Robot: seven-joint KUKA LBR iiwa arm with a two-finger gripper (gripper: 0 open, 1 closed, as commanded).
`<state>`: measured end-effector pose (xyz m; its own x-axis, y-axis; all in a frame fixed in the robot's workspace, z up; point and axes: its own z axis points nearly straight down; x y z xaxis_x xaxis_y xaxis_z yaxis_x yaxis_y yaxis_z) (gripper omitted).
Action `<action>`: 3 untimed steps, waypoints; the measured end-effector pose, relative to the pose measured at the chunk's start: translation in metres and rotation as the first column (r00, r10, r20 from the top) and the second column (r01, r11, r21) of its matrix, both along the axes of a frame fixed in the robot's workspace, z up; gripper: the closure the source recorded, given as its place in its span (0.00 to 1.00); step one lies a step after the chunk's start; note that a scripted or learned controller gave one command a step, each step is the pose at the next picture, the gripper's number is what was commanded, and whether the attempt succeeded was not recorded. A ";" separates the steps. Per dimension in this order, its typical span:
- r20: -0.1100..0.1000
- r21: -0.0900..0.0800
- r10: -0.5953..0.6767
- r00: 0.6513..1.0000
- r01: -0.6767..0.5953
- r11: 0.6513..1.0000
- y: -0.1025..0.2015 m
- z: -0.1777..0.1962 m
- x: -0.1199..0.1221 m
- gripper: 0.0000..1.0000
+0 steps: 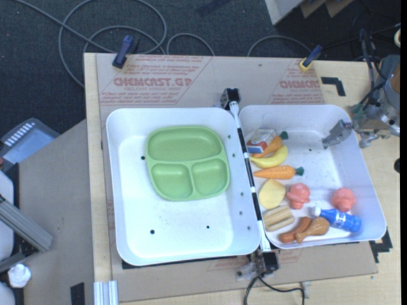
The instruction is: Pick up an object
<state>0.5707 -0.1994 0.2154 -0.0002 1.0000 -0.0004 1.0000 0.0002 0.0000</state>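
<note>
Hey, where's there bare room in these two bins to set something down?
Left bin: bare floor around the green tray, widest along its near edge. Right bin: bare upper right, between the carrot and far wall. Crowded along its left and near sides.

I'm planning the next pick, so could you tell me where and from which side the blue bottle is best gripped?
Grip the blue bottle across its body, coming straight down. It lies flat, long axis left-right, near the right bin's front rim. The chicken leg touches its cap end, so close nearer the base.
</note>
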 end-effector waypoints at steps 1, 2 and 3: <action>-0.003 0.001 0.000 1.000 0.000 1.000 0.065 -0.100 -0.057 0.00; -0.003 0.002 -0.001 1.000 0.001 1.000 0.087 -0.131 -0.092 0.00; 0.001 0.000 0.000 1.000 0.000 1.000 0.105 -0.131 -0.065 0.00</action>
<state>0.5056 -0.0948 0.0844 -0.0006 1.0000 -0.0007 1.0000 0.0006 0.0012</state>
